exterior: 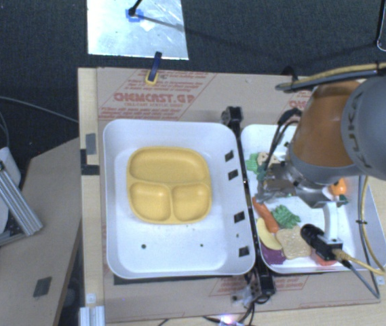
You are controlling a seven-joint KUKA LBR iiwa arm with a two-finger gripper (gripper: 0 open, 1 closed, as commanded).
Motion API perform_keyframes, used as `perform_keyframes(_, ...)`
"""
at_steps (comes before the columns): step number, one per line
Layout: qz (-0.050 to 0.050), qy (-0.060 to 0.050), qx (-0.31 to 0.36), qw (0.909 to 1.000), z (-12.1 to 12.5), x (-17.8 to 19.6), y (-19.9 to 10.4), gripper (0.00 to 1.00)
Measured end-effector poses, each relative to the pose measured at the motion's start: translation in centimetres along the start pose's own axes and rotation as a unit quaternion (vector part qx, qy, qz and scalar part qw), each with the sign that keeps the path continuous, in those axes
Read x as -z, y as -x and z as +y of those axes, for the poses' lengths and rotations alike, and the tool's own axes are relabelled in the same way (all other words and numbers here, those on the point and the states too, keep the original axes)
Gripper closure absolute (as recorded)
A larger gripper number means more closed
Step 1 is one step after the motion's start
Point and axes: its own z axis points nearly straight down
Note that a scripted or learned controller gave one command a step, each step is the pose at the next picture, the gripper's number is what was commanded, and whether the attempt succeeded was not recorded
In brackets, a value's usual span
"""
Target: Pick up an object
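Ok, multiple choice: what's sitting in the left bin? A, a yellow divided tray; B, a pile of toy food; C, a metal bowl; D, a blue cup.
A: the left bin holds a yellow divided tray with three compartments, lying flat near its middle.

Red "CHEMCAST GP" print on brown board [159, 94] under bins.

We lose much of the right bin [381, 240] under the arm [355, 131]; toys near its top edge partly covered, unidentifiable.
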Motion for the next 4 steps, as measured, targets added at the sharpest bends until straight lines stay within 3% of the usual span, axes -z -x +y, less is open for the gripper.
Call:
perform_keyframes(1,0.001,0.003,0.005,1.0,-2.0,2.8,-6.3,1.0)
perform_keyframes(2,0.001,0.006,0.006,1.0,-2.7,14.2,-12.6,1.0)
perform_keyframes(3,-0.002,-0.003,0.003,1.0,1.8,-6.4,-16.8,1.0)
perform_keyframes(4,0.002,0.013,0.0,0.9999,-2.2,-9.7,-14.6,1.0)
